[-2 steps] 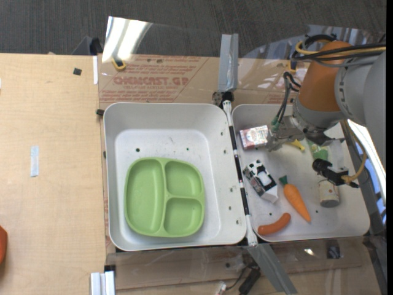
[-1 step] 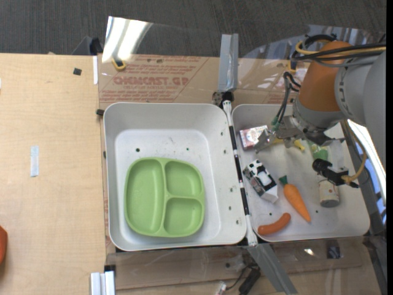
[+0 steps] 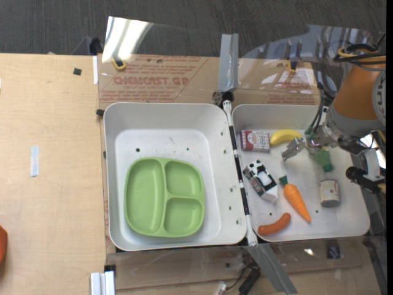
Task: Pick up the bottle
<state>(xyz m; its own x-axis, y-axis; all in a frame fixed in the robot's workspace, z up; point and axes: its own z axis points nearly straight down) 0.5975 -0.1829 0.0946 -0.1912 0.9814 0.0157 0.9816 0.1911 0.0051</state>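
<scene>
- Here the end effector [image 3: 309,145] hangs low over the back of the right bin [image 3: 362,226], beside the banana [image 3: 284,136].
- Whether it is open or closed cannot be told, nor whether it has hold of anything.
- The bottle [image 3: 323,162], green and partly hidden, lies just under it, near the bin's right wall.
- In front of it stand a small can [image 3: 330,193] and a carrot [image 3: 297,201].
- The left bin [image 3: 159,121] holds a green plate [image 3: 164,196].

Both bins [image 3: 116,165] look like smooth, matt white plastic. The green divided tray [image 3: 164,196] is glossy plastic. The bench [image 3: 49,165] is pale wood; cardboard [image 3: 159,78] lies behind.
</scene>
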